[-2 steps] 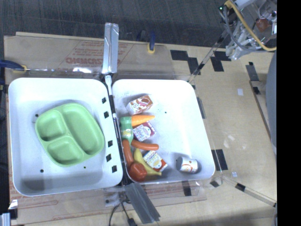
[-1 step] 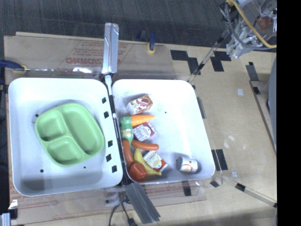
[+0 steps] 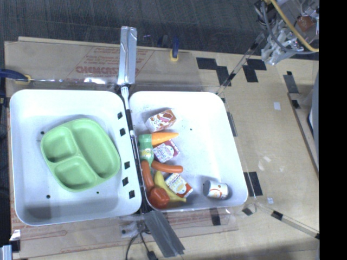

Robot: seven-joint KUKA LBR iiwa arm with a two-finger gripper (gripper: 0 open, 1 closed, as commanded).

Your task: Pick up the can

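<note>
One can (image 3: 216, 189) is what you are after: it lies on its side near the front right corner of the right bin (image 3: 230, 140), apart from the other items. Just to its left you see a cluster along the bin's left wall: a small packet (image 3: 178, 184) touching a yellow banana (image 3: 164, 187) and a red tomato-like piece (image 3: 158, 197), with a sausage (image 3: 167, 167) above them. Further back lie another packet (image 3: 165, 152), a carrot (image 3: 161, 138) with a green end, and a third packet (image 3: 161, 119) nearest the far wall. Your left bin (image 3: 27, 112) holds a green divided plate (image 3: 80, 154). Both bins sit on the bench (image 3: 271, 145). Look to the upper right corner and you find the arm's pincer (image 3: 279, 47), well apart from the can and outside both bins; you cannot tell from this view whether it is apart or together.
</note>
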